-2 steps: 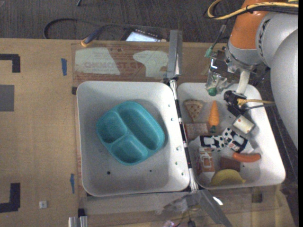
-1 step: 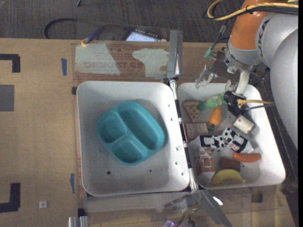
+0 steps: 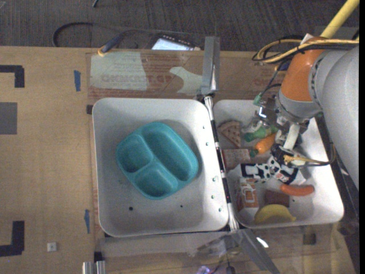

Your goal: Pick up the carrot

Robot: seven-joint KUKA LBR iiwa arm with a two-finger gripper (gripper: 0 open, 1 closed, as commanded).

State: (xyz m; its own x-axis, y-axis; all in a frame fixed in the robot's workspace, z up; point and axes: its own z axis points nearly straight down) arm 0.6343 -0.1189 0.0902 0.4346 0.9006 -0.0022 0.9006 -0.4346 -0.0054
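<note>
Your gripper [image 3: 283, 144] sat low in right bin [image 3: 328, 210], upper half, hanging off orange band [image 3: 296, 81]. Carrot [image 3: 264, 144] lay just beside it, on side toward divider, touching or nearly so; green top pointed up-left, so long axis ran slantwise from upper left to lower right. Grip state: you could not tell, tip blurred among toys. Judgement: your move turned on short shift toward divider. Second orange piece [image 3: 296, 190] lay nearer front, past cow toy [image 3: 268, 172]; don't confuse them.
</note>
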